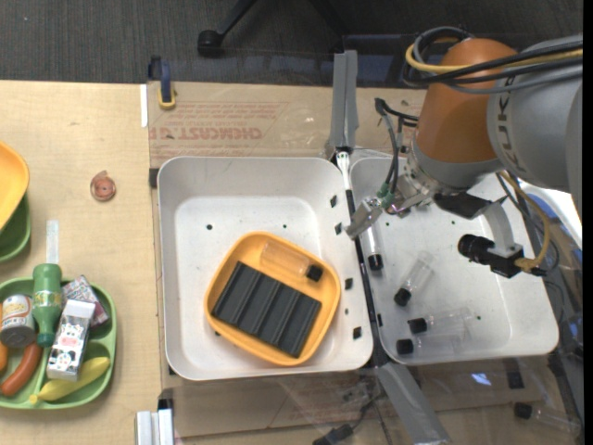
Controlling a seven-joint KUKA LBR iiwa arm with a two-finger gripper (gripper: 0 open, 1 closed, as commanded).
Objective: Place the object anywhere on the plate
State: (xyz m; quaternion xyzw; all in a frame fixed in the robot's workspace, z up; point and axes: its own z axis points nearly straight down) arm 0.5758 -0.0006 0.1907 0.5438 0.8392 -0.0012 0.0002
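Note:
A yellow-orange plate (225,281) lies tilted in the left bin (185,202). On it rests a black ridged block (267,310), with a small black piece (313,273) at the plate's upper right. My gripper (369,235) hangs over the divider between the bins, at the left edge of the right bin (519,332). A small clear object (419,273) lies on the right bin's floor, just right of the gripper and apart from it. A second faint clear thing (454,319) lies nearer the front. I see nothing between the plate and the gripper.
Small black bits (402,297) dot the right bin's floor. Cables and a black fitting (488,253) hang off the arm over that bin. On the bench at far left sit a green plate of toy food (56,341), a yellow bowl (9,193) and a pink ring (103,187).

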